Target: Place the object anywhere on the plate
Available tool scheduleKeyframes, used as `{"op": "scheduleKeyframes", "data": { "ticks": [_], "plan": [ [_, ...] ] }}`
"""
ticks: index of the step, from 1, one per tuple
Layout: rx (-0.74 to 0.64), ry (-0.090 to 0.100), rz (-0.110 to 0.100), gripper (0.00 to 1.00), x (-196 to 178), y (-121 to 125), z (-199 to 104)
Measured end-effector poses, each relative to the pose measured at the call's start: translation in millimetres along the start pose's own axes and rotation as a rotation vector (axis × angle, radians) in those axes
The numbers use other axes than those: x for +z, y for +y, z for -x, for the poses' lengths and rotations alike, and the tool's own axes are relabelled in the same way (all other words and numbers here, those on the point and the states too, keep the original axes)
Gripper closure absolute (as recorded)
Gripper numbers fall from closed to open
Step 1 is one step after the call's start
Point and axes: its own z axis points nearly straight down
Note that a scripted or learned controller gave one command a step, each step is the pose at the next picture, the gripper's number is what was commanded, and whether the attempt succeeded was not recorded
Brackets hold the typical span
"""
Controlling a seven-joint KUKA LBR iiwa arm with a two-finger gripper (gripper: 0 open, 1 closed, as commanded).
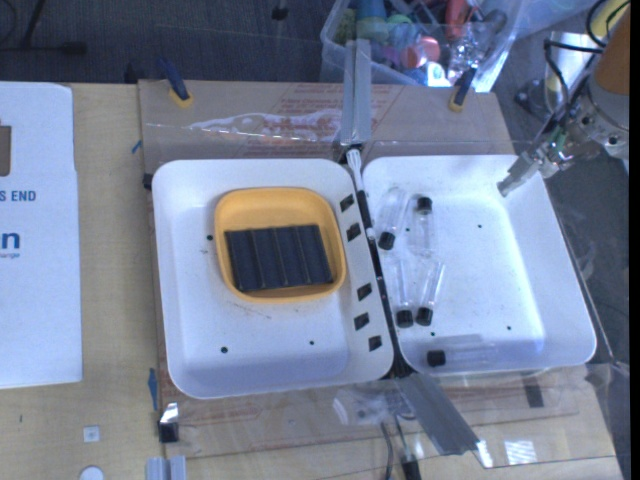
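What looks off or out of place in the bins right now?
Nothing spilled or broken. The yellow plate in the left bin already carries a dark ribbed slab. The clear tubes with black caps lie scattered at mixed angles in the right bin. The gripper sits at that bin's far right corner.

Both bins, the left bin (190,298) and the right bin (520,288), look like smooth white plastic with a soft sheen. The plate (230,213) in the left bin is matt yellow-orange plastic. The dark slab (278,258) lying on it is ribbed and dull, near black. The tubes (415,268) in the right bin are clear, glossy plastic with black caps. The bench (110,408) shows pale, matt wood grain. A white sheet (40,298) on it looks like smooth paper or card. The tool (520,176) appears as grey, faintly shiny metal.
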Motion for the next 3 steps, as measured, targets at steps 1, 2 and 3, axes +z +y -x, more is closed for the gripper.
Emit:
{"op": "scheduleKeyframes", "data": {
  "ticks": [1, 2, 3],
  "plan": [
    [-0.406, -0.002, 0.003, 0.00, -22, -1, 3],
    [-0.712, -0.003, 0.004, 0.00, -80, -7, 10],
    [-0.981, -0.005, 0.005, 0.00, -113, -15, 7]
  ]
}}
